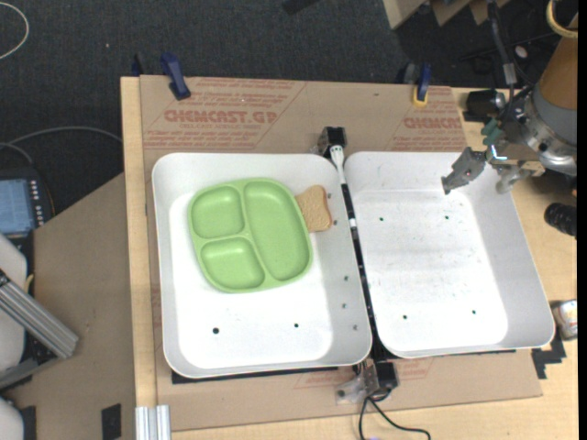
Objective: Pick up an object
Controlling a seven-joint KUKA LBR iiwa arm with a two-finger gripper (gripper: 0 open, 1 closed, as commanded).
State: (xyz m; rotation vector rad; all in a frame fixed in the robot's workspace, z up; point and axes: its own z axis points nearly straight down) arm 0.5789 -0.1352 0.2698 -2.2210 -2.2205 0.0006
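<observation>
The gripper [479, 170] hangs over the far right corner of the right bin [440, 282], its two fingers spread wide with nothing between them; you see the grey arm [555, 108] reaching in behind it from the bench's right edge.

Your candidates both lie in the left bin [248, 337]. One green divided plate [249, 235], with three compartments, sits in that bin's far half. One tan cracker-like piece [315, 208] rests just beside the plate's far right rim, touching or nearly touching it, close to the divider between the bins.

Expect the plate to be light, stiff plastic and rather slick. Its raised rim is the likeliest place to pinch, since the flat compartments offer no edge. The tan piece looks small, thin and light, possibly brittle if it is real food, so a gentle pinch across its short sides should suit it.

The count: two bins, one plate, one tan piece, two blue clamps [173, 74] along the far edge of the brown board [220, 113].
</observation>
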